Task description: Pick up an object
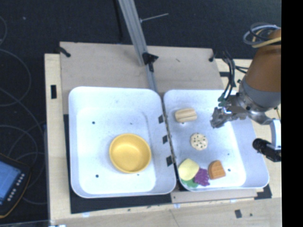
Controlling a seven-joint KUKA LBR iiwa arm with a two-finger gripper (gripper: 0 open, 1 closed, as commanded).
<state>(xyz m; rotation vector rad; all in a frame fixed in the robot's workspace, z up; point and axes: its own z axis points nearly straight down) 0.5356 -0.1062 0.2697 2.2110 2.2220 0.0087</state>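
Hovering over the right bin (246,174), the gripper (218,118) hangs with nothing visible between its fingers (how wide they stand I cannot tell). The cookie (199,141) lies at its seven o'clock, apart from it; the tan roll (185,115) at nine o'clock. A yellow bowl (129,152) sits in the left bin (85,108).

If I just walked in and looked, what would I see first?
Probably the bright yellow bowl, sitting alone in the left bin. Next, the big grey and orange arm reaching in from the right, its gripper above the right bin. Under it lie little toy foods: a tan roll, a spotted cookie, and a colourful cluster at the near edge with purple grapes.
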